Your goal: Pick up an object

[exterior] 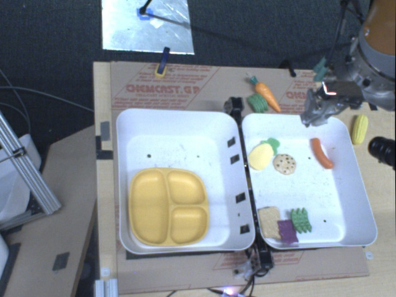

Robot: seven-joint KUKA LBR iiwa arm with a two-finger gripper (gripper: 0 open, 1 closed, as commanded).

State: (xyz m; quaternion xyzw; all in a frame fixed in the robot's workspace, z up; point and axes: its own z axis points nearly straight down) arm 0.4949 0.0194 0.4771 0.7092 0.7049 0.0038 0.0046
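The gripper is seen over the far rim of the right bin; whether it is spread or pressed together cannot be told. Within that bin, a sausage lies nearest the gripper, a cookie and a yellow fruit further left.

Bright, even overhead light — white bins glare, detail soft.
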